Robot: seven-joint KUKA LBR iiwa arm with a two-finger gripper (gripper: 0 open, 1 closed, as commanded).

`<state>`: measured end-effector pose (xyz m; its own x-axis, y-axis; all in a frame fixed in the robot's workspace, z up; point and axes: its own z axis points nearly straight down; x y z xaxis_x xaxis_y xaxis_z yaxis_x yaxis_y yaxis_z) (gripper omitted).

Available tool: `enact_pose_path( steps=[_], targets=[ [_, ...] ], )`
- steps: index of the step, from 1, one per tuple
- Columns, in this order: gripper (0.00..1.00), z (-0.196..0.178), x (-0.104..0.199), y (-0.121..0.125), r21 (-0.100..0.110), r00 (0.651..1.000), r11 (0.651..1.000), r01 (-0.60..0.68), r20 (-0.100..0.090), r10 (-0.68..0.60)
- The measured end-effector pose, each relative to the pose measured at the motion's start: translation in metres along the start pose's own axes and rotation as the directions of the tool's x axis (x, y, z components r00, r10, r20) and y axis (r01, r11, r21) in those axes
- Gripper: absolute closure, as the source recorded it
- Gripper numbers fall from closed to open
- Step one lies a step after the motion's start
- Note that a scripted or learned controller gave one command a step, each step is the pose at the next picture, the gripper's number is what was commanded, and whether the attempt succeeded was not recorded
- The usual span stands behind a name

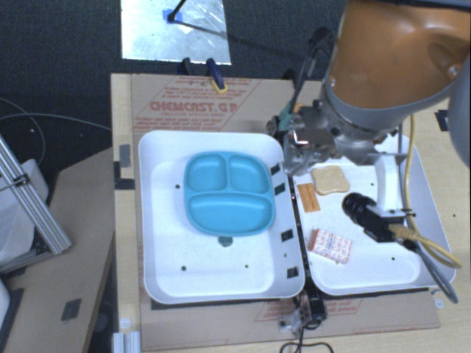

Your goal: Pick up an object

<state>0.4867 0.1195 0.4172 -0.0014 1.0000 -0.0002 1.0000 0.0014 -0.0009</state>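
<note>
Over the far left corner of the right bin (372,267), close to the wall it shares with the left bin (169,271), the end effector (296,144) is seen under the big grey and orange arm (390,43). Whether it is released or clenched cannot be told, because much of it is hidden by the arm. Just beside it, a little nearer and to the right, a tan slice (330,179) shaped like a piece of toast is laid flat on the white floor of the right bin. Next to the slice, on its left, a small orange strip (307,197) is found near the bin's left wall. Further toward the near edge of the same bin, a red and white packet (331,245) is laid flat, apart from the other two things. In the left bin, a blue plate (228,195) with three parts is set near the middle, and a tiny green bit (225,240) is seen just at its near edge. Both bins are placed side by side on a sheet of brown cardboard (184,101) with red letters printed on it. At the far edge of the cardboard, a blue and yellow clip (215,76) is fixed. Beyond it, a shiny metal sheet (175,20) is laid on the dark floor. The cardboard is carried by a pale table (81,226), and silver metal bars (29,204) are seen at the left side.
</note>
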Motion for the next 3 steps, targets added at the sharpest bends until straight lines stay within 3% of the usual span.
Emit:
enact_pose_path(
  steps=[1,2,3],
  targets=[
    [1.00,0.017,-0.015,0.000,-0.002,1.000,1.000,-0.003,0.000,0.003],
    [1.00,-0.018,0.002,0.000,-0.007,1.000,1.000,0.004,-0.002,-0.004],
    [1.00,-0.051,-0.037,0.000,-0.007,1.000,1.000,-0.004,-0.001,0.004]
  ],
)
